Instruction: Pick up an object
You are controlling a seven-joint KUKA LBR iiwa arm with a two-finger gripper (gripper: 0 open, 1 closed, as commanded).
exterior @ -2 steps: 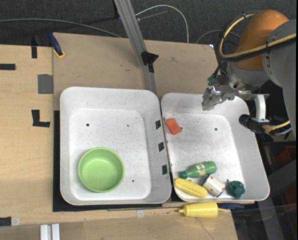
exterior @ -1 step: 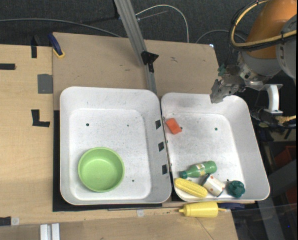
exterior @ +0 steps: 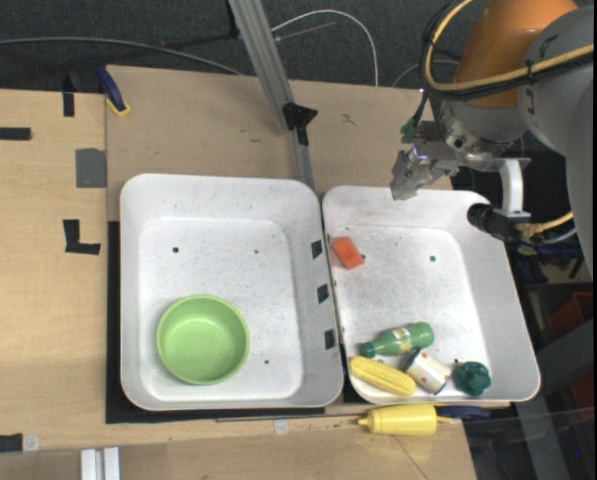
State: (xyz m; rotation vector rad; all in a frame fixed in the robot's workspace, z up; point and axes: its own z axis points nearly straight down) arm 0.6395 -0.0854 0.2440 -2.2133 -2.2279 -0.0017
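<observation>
Green bowl [exterior: 203, 339] sits in the left bin [exterior: 218, 190]; the orange block [exterior: 347, 253], nearest target, lies alone in the right bin [exterior: 498, 298], left of and below the gripper [exterior: 410, 182]. Hovering over that bin's far rim, the gripper carries nothing; how it is set I cannot tell.

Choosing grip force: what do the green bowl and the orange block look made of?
Green bowl: likely plastic, uniform colour with a soft, smooth sheen. Orange block: matte, flat colour, sharp edges; could be plastic, painted wood or foam, too small to tell.
</observation>
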